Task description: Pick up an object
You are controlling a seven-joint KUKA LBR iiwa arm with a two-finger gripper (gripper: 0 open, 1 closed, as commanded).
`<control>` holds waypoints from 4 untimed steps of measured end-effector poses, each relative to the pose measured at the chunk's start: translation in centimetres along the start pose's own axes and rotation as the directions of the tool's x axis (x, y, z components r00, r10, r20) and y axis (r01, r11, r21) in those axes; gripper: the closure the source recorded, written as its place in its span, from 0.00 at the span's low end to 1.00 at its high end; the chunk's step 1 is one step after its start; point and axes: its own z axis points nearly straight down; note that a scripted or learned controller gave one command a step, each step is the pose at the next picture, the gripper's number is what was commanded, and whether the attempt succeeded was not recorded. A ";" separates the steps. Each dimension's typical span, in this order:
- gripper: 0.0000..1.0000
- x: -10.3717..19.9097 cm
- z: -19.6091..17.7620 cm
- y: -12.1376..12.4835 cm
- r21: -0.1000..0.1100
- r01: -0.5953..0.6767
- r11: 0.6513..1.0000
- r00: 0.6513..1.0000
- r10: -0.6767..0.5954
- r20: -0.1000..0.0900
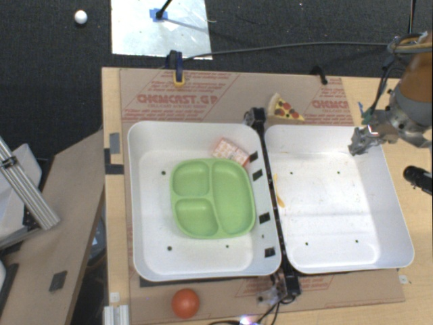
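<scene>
Where arm [413, 93] enters, end effector [360, 143] over right bin [392, 242]

Two white bins [338, 202]; one green divided tray [212, 198]; one pink packet [232, 152]; one toy pizza slice [284, 108]; one orange ball [185, 303]; one white ball [80, 17].

Under my bins lies a brown sheet [203, 90] printed in red: I read "CHEMCAST GP" in large letters behind the left bin [145, 181], with smaller lines around it too fine to make out. The same print shows again, cut off, behind the right bin [392, 202], where I cannot read it whole
</scene>
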 end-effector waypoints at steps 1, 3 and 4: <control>1.00 5.7 -0.9 0.4 0.001 0.003 1.000 1.000 -0.003 -0.001; 1.00 17.2 -0.3 3.1 0.001 0.001 1.000 1.000 -0.001 -0.001; 1.00 22.4 0.6 3.7 0.002 0.003 1.000 1.000 -0.003 -0.002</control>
